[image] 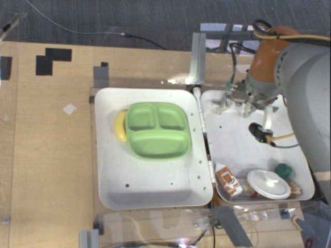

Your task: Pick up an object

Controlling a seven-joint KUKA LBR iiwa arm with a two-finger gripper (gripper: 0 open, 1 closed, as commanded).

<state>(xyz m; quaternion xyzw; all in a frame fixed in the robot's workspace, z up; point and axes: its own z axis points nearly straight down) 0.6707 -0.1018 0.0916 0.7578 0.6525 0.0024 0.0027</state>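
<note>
On the desk (46, 154), toward its left edge, black tape patches (51, 61) near the far side. Further right, the left white bin (150, 190), carrying a green divided plate (156, 130) in its far half, three compartments facing up, with a yellow object (120, 126) tucked partly under the plate's left rim. Just beside, touching along the shared edge, the right white bin (238, 149). Along that bin's near edge, an orange-and-white packet (228, 182) in the near left corner, a white lidded dish (268, 184) to its right, a dark green object (283, 170) just beyond, near the right wall. Over the bin's far edge, the tool (243, 103), hanging from the grey arm (305, 87) with its orange band (266, 56); nothing visible between the fingers, opening impossible to tell from this angle. Below it, a black cable end (258, 132) over the bin floor.
</note>
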